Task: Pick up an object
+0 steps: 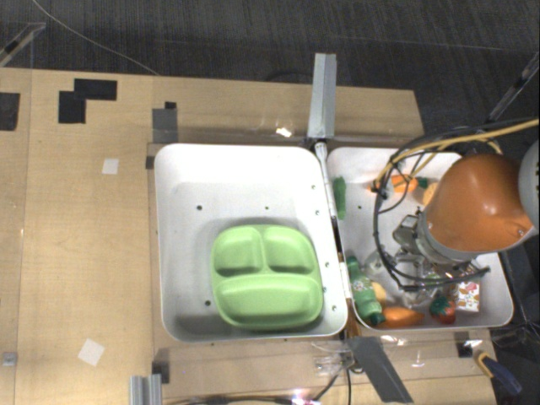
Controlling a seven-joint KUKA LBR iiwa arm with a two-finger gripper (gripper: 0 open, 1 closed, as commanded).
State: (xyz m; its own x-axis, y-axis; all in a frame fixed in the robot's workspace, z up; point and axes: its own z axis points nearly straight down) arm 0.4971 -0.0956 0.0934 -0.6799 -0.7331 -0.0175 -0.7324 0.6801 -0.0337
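Observation:
The arm's orange band (477,202) hangs over the right bin (359,163), reaching down into its front half. My gripper (422,283) sits low among small toys there, its fingertips hidden under the wrist and cables. Around it lie a green bottle-like toy (364,298), an orange carrot-like piece (400,315), a red and green piece (442,309) and a small printed packet (467,296). A green stick (339,197) lies along the bin's left wall.
The left bin (181,226) holds a green divided tray (266,275) in its front half. A metal post (322,99) stands behind the seam between the bins. Black cables (384,226) loop over the right bin.

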